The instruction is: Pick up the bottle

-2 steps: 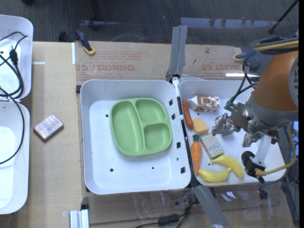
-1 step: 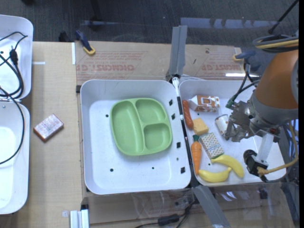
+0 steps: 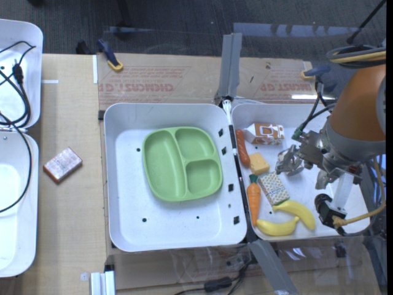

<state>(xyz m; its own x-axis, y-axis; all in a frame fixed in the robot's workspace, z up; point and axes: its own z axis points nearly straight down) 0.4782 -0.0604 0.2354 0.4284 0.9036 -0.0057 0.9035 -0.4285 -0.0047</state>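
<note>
Right bin (image 3: pixel 362 226), far-right part: the tool (image 3: pixel 291 163) hangs low just right of the cheese block (image 3: pixel 258 163) and near the carton (image 3: pixel 268 133). Whether it is released or clenched cannot be told. The bottle's place cannot be told either; it is probably hidden under the arm. For a sound grasp, centre over the bottle's body, clear of the banana (image 3: pixel 286 217), before closing.
</note>
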